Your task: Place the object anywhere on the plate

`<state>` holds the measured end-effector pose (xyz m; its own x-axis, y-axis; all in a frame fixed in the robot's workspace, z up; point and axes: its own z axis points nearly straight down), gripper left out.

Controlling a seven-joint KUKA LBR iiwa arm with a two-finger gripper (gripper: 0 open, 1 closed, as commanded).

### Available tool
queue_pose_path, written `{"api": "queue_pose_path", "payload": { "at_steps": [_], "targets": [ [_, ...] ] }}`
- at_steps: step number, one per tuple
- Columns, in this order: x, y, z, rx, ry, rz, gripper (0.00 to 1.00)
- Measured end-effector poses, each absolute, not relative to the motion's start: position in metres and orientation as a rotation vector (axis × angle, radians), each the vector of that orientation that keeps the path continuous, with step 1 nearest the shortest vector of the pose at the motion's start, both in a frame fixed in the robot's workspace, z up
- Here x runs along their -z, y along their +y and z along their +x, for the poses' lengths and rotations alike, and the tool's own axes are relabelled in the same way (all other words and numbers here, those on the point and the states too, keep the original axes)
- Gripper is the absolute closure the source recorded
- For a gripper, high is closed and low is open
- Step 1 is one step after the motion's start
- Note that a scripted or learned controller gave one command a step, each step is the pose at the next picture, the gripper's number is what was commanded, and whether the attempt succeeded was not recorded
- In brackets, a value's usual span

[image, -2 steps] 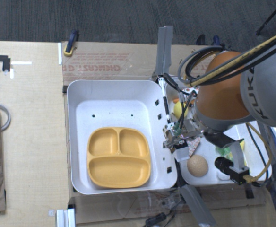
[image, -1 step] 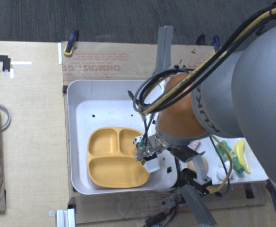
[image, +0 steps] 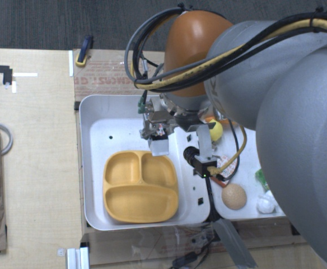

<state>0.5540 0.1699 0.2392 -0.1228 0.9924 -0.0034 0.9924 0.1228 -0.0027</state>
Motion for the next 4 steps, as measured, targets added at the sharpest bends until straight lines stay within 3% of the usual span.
{"api": "queue_pose_path", "payload": {
  "at_steps": [1,2,3,4],
  "targets": [
    [-0.159,0.222,0.514,0.011,2.242,2.202,1.0],
    [-0.159,0.222,0.514,0.009,2.242,2.202,0.0],
    [-0.212,0.223,0.536,0.006,2.336,2.099,0.0],
    [-0.22,0.222,0.536,0.013,2.336,2.098,1.0]
  ]
}}
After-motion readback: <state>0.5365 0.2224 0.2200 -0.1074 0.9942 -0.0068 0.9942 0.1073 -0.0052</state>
